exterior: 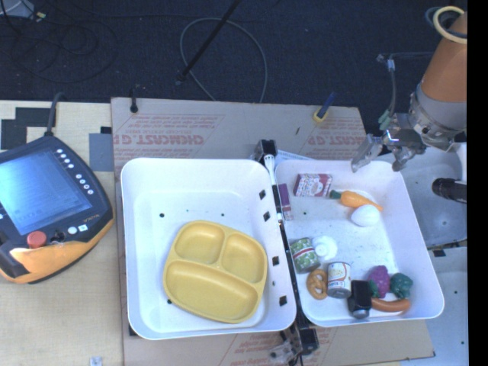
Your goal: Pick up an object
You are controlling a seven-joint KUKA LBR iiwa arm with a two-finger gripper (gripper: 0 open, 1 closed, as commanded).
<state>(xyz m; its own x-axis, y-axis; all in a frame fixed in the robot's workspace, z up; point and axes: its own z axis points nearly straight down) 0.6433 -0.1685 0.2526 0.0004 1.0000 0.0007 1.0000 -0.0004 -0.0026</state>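
So from the overhead camera: two white bins sit side by side on the bench, touching along the middle. The left bin (141, 204) just has a yellow divided plate (216, 270) lying toward its near right corner, so there's loads of bare floor along its far and left walls.

The right bin (415, 227) has all the small stuff. Near the far left corner there's a red-and-white carton (313, 184), with a carrot (353, 199) and a white egg (365, 216) just right of it. The far right corner and the middle of the right wall are bare, which is the main open room in there. Along the near edge it's packed: a green packet (304, 255), a white cap (325, 247), a pretzel (317, 282), a small can (338, 278), a black block (359, 299), a purple bunch (378, 280), a green lump (400, 284) and an orange sausage shape (390, 305), mostly touching each other.

The gripper (383, 153) hangs over the far right edge of the right bin, above the rim. Its fingers are spread wide with nothing between them. A tablet-style pendant (47, 197) sits at the bench's left edge.
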